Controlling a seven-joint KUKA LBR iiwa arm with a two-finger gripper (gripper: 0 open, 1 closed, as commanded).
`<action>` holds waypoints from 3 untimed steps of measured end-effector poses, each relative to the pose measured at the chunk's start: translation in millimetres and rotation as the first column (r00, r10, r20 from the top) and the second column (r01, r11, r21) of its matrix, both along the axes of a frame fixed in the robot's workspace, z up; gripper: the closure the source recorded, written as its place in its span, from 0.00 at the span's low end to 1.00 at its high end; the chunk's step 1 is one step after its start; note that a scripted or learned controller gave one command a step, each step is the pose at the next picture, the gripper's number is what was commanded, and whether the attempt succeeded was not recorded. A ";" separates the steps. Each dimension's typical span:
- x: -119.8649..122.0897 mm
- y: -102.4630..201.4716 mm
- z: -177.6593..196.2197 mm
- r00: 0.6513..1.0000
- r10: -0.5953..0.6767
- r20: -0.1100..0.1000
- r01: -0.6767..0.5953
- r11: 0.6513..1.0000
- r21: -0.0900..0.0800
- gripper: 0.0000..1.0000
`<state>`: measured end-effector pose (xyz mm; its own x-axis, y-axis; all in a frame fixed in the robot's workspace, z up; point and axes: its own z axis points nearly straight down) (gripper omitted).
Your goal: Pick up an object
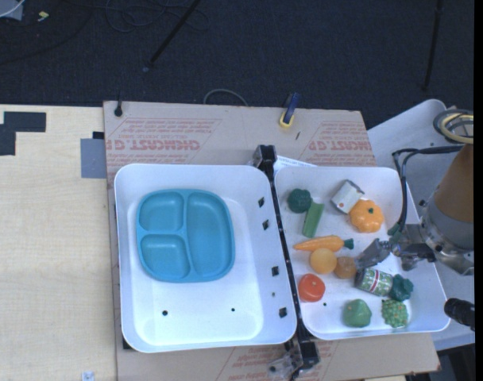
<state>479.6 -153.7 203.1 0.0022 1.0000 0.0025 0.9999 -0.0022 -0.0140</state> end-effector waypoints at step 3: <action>-17.1 10.2 -98.1 1.000 0.003 0.006 -0.003 1.000 0.001 0.00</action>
<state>462.5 -143.6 105.1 -0.0011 1.0000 0.0037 1.0000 0.0011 -0.0085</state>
